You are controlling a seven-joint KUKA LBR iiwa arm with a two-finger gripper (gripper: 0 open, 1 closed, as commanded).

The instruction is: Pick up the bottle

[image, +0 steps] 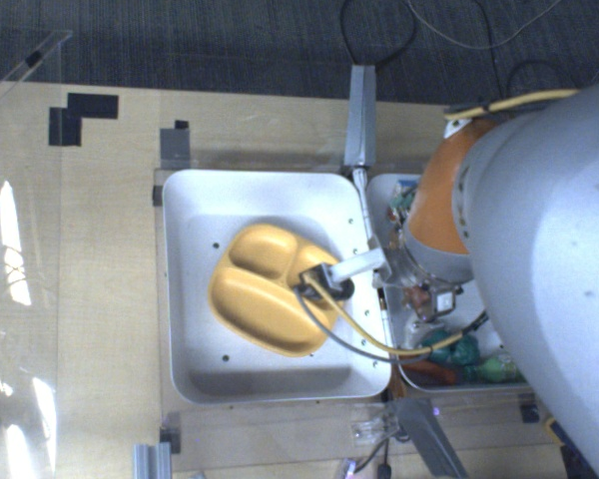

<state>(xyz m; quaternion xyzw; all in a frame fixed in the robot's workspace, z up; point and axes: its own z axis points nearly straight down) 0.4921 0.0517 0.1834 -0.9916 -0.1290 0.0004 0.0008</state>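
A large glossy yellow rounded thing (265, 287) lies in the left bin (195, 367), taking up its middle; whether it is the bottle I cannot tell. The grey arm with its orange band (444, 208) reaches in from the right and hangs over the right bin (379, 193). My gripper (426, 297) sits low under the wrist, at the left side of the right bin, just right of the wall between the bins. The arm hides most of the right bin's contents.
In the right bin's near corner lie a green thing (476, 359) and a red-orange thing (434, 370). A small colourful item (400, 204) peeks out at its far left corner. A metal post (360, 118) stands behind the bins.
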